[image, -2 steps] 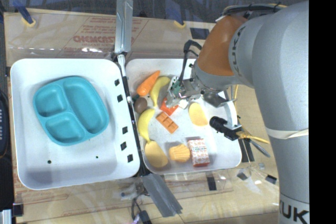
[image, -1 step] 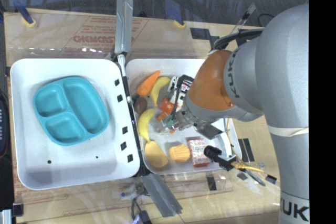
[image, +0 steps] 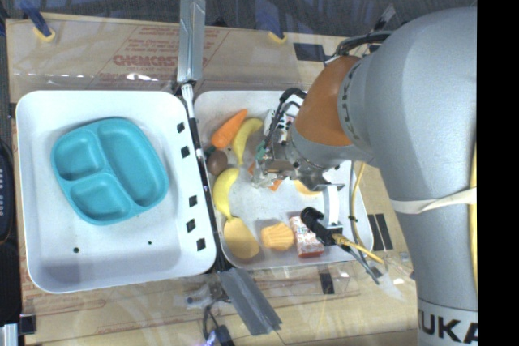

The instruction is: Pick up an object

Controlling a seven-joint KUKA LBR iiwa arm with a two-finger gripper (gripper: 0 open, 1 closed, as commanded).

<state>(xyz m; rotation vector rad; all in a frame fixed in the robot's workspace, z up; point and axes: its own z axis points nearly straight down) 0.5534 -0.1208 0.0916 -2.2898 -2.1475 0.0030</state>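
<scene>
My gripper (image: 263, 168) is down inside the right bin (image: 268, 100), over its middle, with the grey arm and orange band covering the bin's right half. Around it lie toy foods: an orange carrot (image: 229, 128), a yellow banana (image: 246, 137), a brown round piece (image: 216, 162), a second yellow banana (image: 224, 191), a yellow lemon-like piece (image: 240, 239), an orange ridged piece (image: 277, 237) and a red-and-white packet (image: 306, 241). A small orange bit (image: 276, 184) shows just beside the fingertips. Whether anything sits between them is hidden.
The left bin (image: 97, 255) holds a turquoise divided plate (image: 109, 168). A metal divider rail (image: 190, 36) runs between the bins. A black-and-yellow cable (image: 340, 239) hangs over the right bin's front right corner.
</scene>
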